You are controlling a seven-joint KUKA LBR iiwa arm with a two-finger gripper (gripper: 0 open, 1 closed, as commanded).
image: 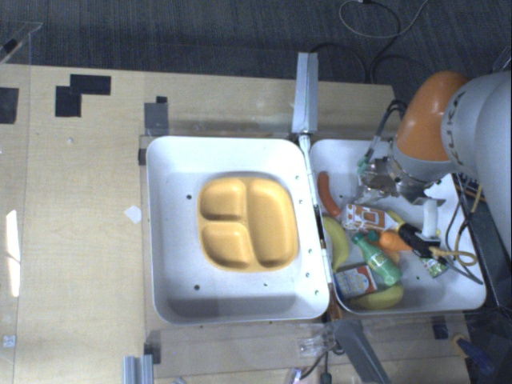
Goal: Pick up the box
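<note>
A small white and brown carton box (366,216) lies in the right bin (464,290), left of its middle. My gripper (376,184) hangs just above the box's far end, low inside the bin, under the arm's orange band (424,118). I cannot see whether it touches the box. A second small red and white packet (356,279) lies nearer the front of the bin.
Around the box lie a red sausage (326,194), a banana (339,242), a green bottle (378,261), a carrot (392,242) and another banana (381,298). The left bin (172,214) holds a yellow divided tray (246,221). Cables trail at the right bin's right side.
</note>
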